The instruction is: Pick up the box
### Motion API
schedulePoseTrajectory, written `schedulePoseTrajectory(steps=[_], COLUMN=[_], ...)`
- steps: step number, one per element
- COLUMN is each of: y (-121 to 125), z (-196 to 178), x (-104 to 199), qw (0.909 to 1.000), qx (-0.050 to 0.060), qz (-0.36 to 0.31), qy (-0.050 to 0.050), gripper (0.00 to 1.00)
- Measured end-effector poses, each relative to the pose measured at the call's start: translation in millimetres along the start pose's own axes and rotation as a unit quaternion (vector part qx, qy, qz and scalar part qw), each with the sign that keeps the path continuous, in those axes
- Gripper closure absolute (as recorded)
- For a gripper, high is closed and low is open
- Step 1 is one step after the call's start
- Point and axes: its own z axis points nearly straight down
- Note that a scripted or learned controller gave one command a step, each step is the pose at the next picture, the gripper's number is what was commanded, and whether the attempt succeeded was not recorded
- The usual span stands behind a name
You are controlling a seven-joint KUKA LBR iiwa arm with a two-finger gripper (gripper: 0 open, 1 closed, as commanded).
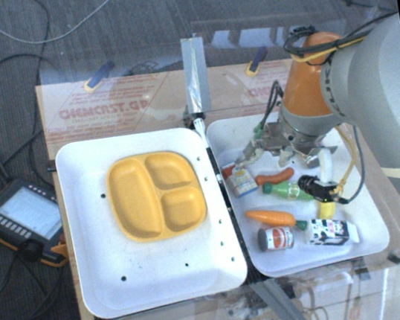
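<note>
Yellow plastic, a three-compartment tray (156, 195), lies in the left white bin (99, 284) at the centre-left of the frame. The right white bin (374, 237) holds a clutter of small things. The box (330, 231), white with black cow-like patches, lies flat in the lower right of that bin, just right of a small can (276, 238) with a red and white label. Above the can lies an orange carrot (271, 217), and above that a green bottle (289, 191) and a reddish sausage-shaped item (275, 177). A small carton (241, 181) sits near the bin's left wall. The grey arm (377, 90), with its orange band (309, 81), comes in from the upper right, and the gripper (279, 144) hangs over the upper part of the right bin, well apart from the box. Whether the gripper is spread or pressed together cannot be told from this angle. A handheld pendant (19, 216) with a screen lies on the floor at the left edge
</note>
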Motion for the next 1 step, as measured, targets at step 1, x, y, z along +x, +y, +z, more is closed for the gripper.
schedulePoseTrajectory(steps=[1], y=[-34.1], z=[-0.3], x=[8.7], qw=[0.9999], qx=[0.000], qz=[0.014], qy=[-0.002], gripper=[0.00])
